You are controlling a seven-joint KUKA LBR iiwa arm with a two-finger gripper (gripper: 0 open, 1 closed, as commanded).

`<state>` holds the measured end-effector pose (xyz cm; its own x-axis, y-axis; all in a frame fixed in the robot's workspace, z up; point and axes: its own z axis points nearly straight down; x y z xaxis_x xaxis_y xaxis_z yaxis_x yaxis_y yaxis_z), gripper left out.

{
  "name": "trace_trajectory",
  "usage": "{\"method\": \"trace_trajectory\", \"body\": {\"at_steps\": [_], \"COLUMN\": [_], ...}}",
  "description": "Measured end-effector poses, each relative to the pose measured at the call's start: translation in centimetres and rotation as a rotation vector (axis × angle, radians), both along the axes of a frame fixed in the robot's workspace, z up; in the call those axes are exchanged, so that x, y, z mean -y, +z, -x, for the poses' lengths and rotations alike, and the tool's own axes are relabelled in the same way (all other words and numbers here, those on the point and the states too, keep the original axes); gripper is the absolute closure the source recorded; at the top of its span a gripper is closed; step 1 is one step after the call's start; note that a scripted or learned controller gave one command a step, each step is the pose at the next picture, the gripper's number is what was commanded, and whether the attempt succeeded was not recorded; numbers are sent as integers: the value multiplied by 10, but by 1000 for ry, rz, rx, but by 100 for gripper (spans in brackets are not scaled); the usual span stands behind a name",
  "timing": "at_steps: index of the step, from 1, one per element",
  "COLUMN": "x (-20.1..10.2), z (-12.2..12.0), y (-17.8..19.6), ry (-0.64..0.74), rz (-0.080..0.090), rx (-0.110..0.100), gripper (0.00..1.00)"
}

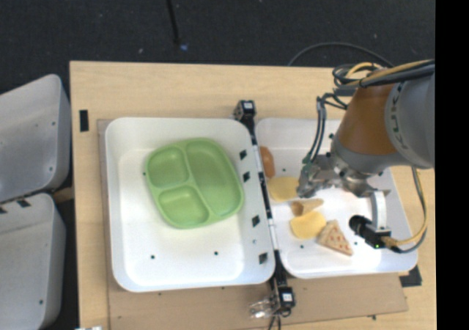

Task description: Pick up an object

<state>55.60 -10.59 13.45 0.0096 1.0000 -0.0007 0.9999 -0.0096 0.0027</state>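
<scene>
Bins sit side by side on my wooden bench (88, 94): the left bin (124, 248) carries a green divided plate (194, 183), the right bin (308, 266) a cluster of toy food, a pizza slice (335, 237), yellow pieces (306, 225) and a brown item (267, 162) by the divider. My gripper (309, 182) hovers over the yellow pieces; I cannot tell its state. Dark floor (220, 6) lies beyond.

We see a robot lab: a plywood bench (183, 90) on dark carpet (110, 6), two white bins (124, 262) clamped together left of the claw (308, 183), cables (322, 53) trailing behind it.
</scene>
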Motion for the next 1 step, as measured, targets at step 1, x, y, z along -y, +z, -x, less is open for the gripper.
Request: {"method": "trace_trajectory", "body": {"at_steps": [1], "x": [4], "z": [5], "y": [45], "ry": [2], "rz": [1], "rx": [2], "gripper": [100]}}
